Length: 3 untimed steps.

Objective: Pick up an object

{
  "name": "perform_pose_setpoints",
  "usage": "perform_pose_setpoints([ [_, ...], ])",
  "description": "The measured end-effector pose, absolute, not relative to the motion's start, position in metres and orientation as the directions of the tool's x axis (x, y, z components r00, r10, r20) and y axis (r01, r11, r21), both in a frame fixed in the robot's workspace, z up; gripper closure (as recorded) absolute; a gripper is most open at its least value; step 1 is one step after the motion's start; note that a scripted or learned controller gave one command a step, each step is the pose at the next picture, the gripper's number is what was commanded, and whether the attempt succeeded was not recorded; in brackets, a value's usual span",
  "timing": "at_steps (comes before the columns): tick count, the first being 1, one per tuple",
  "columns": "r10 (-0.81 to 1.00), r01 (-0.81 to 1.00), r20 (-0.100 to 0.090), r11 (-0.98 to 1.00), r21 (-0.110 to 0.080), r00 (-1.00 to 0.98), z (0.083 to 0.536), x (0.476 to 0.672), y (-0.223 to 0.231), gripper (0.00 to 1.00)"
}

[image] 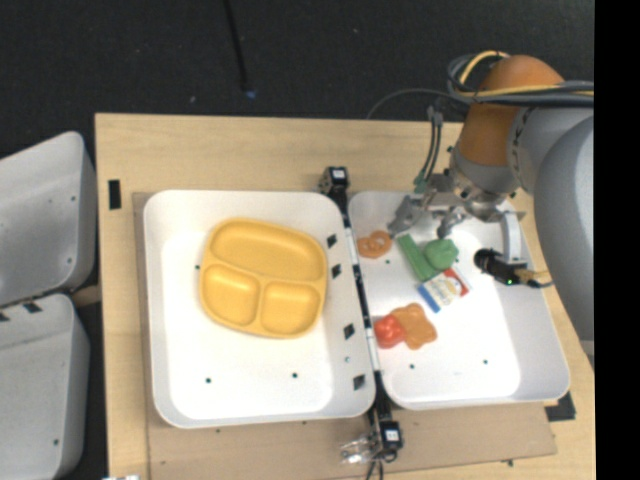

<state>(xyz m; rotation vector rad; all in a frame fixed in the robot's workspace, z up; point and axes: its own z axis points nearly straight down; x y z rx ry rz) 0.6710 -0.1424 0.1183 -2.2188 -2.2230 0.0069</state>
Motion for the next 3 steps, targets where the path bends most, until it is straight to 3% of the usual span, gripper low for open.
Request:
perform_pose_setpoints([
  [1,1.0,1.0,-0.004,0.003,0.004,-0.003,0.134,0.673,-0.143,1.0],
  [2,1.0,1.0,-0.001,0.003,0.008,-0.003,0.197,0.678,-0.14,1.0],
  [3,1.0,1.0,0.001,0.004,0.002,-0.004,0.209,0.679,-0.14,1.0],
])
